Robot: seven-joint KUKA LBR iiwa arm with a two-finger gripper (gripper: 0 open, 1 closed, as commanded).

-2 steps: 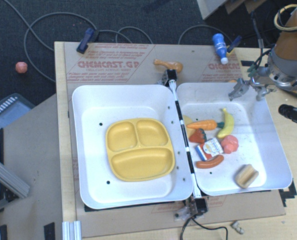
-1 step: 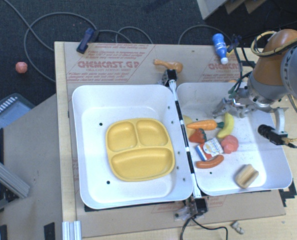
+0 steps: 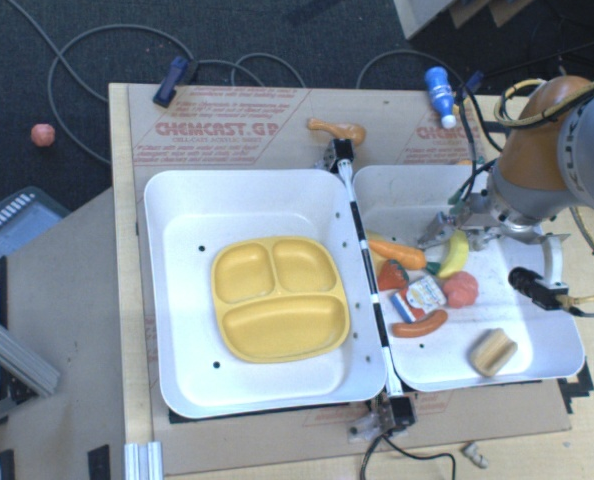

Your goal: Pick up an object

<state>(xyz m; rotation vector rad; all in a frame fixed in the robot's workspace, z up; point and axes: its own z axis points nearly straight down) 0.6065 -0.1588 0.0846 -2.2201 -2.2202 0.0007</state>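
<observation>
Gripper (image 3: 464, 226) down at twelve o'clock in the right bin (image 3: 552, 363), just above the banana (image 3: 456, 256); cannot tell whether open or closed. Ignore the left bin (image 3: 177, 218) and its yellow tray (image 3: 277, 298), well apart at nine o'clock. Take the banana as the likeliest target: lying at the pile's one o'clock, tip near the carrot (image 3: 397, 252) at ten o'clock. Straddle its narrow width, not its length. Beware nudging the red ball (image 3: 462, 289) at four o'clock of the banana, or the small packet (image 3: 426, 293) beside it. Failing that, try the bread roll (image 3: 493, 352), alone at five o'clock, or the sausage (image 3: 418, 324) at six. Lift straight up.
</observation>
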